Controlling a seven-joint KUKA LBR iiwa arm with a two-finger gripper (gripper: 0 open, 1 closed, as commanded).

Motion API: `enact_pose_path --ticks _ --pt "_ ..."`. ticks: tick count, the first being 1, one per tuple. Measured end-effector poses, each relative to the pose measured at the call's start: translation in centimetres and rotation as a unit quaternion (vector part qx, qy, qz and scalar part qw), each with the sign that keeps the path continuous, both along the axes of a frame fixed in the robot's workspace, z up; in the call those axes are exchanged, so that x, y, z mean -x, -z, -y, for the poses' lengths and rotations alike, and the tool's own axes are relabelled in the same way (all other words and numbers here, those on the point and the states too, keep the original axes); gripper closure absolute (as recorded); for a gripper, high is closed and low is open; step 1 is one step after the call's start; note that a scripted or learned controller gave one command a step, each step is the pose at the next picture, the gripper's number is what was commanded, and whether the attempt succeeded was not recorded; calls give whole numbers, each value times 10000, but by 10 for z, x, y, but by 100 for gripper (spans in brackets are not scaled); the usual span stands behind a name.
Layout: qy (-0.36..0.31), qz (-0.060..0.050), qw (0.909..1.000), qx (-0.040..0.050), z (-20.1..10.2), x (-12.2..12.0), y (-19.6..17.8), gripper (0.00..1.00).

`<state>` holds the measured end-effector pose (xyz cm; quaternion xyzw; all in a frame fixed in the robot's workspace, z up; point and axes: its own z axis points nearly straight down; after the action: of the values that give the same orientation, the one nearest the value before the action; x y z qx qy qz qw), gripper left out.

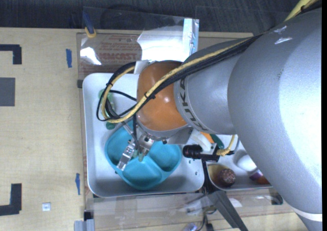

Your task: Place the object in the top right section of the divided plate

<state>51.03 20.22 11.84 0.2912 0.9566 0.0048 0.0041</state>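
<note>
- From my seat I see the gripper low over the blue divided plate, which lies in the left of the 2 white bins.
- Its metal fingers point down and left into the plate's upper left part, just above the ridge that splits the sections.
- I cannot tell whether they stand wide or narrow; they are small and blurred, and I make out nothing between them.
- The grey arm takes up most of my right side, and its orange band sits directly above the gripper, hiding the bin floor and the plate's upper rim behind it.
- Yellow and black cables loop out to the gripper's upper left, over the bin's white floor.
- To the gripper's right, past the plate, a black cable end juts out below the wrist.
- Further right, in the second bin, lies a dark reddish round thing, well apart from the gripper; I take it for the object, though I cannot be sure.
- Beside it are a white piece and a dark red one, both partly cut off by the arm.
- The plate's top right section is mostly hidden under the wrist.
</note>
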Motion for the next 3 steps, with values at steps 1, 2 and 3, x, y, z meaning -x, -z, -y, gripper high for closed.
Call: enact_pose_path --ticks 1,2,3 --pt "311 121 9994 -81 63 -24 21 0" --pt "318 152 9993 -82 63 -25 10 100" --pt "-1140 117 9934 -28 78 -40 8 100"
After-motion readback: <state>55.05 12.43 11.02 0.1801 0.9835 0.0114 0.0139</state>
